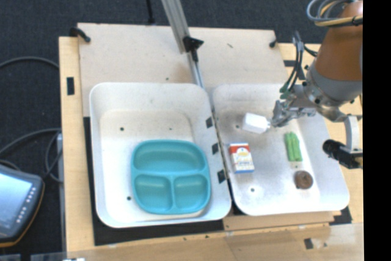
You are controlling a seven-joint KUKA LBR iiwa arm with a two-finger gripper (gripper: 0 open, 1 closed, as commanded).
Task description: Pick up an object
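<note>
Gripper sits just beside the small white block in the right-hand shallow white bin, presumably lined up for my grab, grip state I cannot tell.

No lettering, brand, number or sign can be read at this resolution. The small carton lying in the right-hand bin carries a printed face with a red band at the top, a pale middle panel and a blue strip at the bottom, but its markings are too blurred to make out. The screen of the handheld unit at the lower left edge shows rows of light dots along its rim, none legible as characters.
</note>
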